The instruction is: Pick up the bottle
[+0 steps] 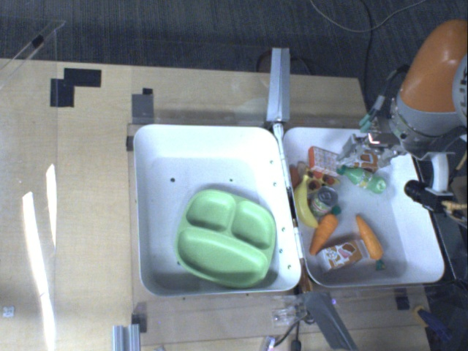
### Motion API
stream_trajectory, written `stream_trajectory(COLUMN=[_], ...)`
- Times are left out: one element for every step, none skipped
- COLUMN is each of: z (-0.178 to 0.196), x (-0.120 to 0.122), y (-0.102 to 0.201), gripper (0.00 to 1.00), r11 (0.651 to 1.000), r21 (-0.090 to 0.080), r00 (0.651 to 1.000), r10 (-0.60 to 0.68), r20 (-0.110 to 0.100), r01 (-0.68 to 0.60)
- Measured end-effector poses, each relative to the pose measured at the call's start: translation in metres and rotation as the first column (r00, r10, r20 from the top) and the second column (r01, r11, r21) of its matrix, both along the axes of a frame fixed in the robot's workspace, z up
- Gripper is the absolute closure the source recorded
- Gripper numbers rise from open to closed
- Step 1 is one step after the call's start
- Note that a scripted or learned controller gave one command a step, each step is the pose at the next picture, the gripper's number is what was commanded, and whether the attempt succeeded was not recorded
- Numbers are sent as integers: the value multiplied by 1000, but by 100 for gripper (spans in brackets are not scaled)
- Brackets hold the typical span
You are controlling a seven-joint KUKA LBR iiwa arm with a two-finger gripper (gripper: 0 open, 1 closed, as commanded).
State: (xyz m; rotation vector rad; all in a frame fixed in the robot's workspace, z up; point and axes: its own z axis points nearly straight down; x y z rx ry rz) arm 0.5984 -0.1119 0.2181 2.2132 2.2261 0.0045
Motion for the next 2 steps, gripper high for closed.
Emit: stream_trajectory(z=[-122, -110], x=[23, 26], y=[-51, -50], gripper=[0, 100], r11=[999, 999], r21=[-3, -2], r00=[999, 999], r10=[-43, -42], r20=[8, 15], r01=[43, 42])
